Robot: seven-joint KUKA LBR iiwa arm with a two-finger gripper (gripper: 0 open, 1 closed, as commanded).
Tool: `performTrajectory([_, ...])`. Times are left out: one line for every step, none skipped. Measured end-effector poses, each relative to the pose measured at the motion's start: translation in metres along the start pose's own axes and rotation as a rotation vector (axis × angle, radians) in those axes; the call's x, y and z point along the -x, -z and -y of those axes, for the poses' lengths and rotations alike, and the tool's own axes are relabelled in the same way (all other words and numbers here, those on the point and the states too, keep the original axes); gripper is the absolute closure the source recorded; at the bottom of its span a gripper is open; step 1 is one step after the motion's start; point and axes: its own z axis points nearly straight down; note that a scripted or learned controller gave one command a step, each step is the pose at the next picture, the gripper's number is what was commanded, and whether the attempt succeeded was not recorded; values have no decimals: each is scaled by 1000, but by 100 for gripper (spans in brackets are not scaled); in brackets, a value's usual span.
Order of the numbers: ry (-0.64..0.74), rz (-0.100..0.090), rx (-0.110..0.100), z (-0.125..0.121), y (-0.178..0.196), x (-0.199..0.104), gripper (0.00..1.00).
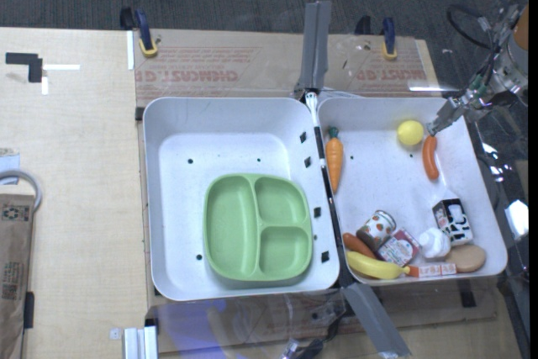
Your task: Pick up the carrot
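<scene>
The orange carrot with a green stalk end (334, 161) lies in the right-hand white bin (370, 118), hard against that bin's left wall, just beside the divider between the two bins; its long axis runs near to far, the green top at the far end and the taper pointing toward the near edge; the floor around its right side is bare, so that flank looks open to a grasp. The two-finger gripper (443, 120) hangs at the far right corner of the same bin, well apart from the carrot, which lies to its left and a little nearer; whether its fingers are open or closed cannot be told. The tip sits just beside a yellow round ball (410, 133) and the far end of an orange-red sausage-shaped toy (431, 156); both lie between gripper and carrot. The reach probably calls for a leftward crossing and jaws set across the carrot's width.
</scene>
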Motion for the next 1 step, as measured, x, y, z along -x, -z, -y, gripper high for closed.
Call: performTrajectory([117, -2, -1, -6, -79, -42, 0])
